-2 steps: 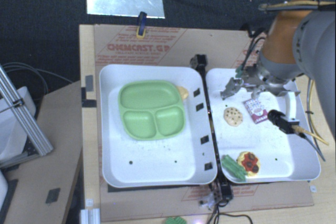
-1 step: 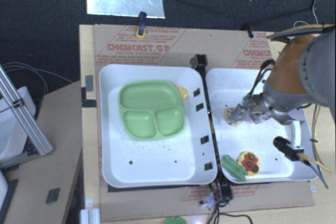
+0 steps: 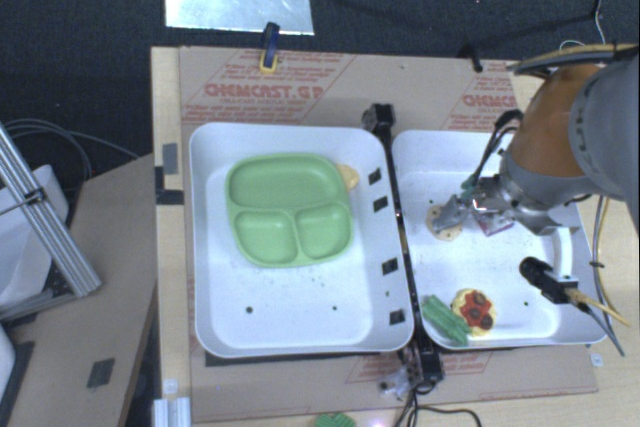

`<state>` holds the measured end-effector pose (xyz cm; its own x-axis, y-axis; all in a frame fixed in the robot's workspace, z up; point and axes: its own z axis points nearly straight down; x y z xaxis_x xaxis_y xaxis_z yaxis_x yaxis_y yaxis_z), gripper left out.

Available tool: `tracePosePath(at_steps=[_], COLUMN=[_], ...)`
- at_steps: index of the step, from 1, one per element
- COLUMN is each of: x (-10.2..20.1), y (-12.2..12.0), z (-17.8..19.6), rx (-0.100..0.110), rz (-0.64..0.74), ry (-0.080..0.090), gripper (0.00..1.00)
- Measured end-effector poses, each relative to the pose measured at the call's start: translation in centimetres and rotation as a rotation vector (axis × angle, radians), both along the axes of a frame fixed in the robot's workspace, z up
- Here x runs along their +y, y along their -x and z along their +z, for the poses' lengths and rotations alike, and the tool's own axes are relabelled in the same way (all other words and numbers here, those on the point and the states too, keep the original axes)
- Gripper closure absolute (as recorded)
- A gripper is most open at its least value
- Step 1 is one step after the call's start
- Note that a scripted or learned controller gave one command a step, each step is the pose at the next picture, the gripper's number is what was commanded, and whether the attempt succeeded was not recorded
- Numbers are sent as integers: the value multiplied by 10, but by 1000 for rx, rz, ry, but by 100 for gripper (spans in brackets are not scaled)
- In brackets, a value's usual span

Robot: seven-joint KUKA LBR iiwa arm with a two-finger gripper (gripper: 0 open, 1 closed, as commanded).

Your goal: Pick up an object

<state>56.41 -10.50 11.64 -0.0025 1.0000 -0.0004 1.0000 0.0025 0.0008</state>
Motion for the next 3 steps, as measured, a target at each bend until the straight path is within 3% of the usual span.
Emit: tracePosePath(at_steps=[1,2,3], x=[0,3,-83], y=[0,-34,10], z=[0,115,26], rx=[0,-15,7], rz=[0,4,-11], ry=[0,2,2], gripper=[0,0,0])
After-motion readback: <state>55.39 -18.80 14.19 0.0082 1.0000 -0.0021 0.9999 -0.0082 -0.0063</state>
